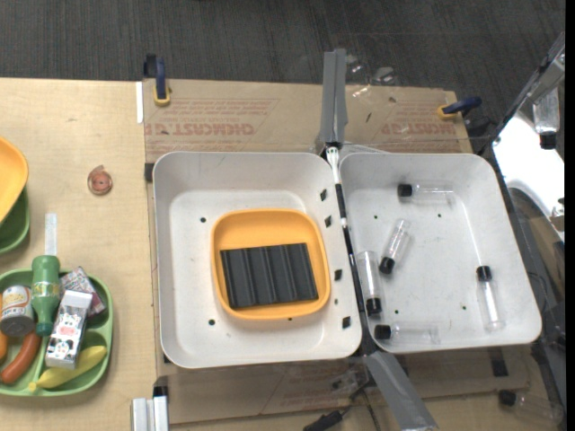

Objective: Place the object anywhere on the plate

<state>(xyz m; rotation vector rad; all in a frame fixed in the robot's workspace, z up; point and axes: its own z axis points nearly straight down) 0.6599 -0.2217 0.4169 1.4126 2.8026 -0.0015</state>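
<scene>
A: Dark ribbed carpet floor (269,16) at the top; below it a pale wooden tabletop (72,124) and a cardboard sheet (243,115) clamped at two corners.

B: And the hand, open or closed?

A: Cannot tell. No grip on anything to be seen.

B: Containers, then?

A: Two shallow white bins side by side, touching along the middle. Left bin (180,241): holds an orange plate (225,232), rounded-square, smooth. Flat on the plate, a dark grey rectangular object (269,275), ridged lengthwise, well within the rim.

B: Right bin?

A: Right bin (508,214): five clear tubes with black caps, scattered and apart. One near the back wall (422,189), one tilted in the middle (393,245), one along the left wall (367,281), one at the right (487,294), one at the front (404,333).

B: Elsewhere?

A: Far left, a green tray (94,366) of toy food, glossy plastic; a yellow bowl (9,182) cut by the edge.
</scene>
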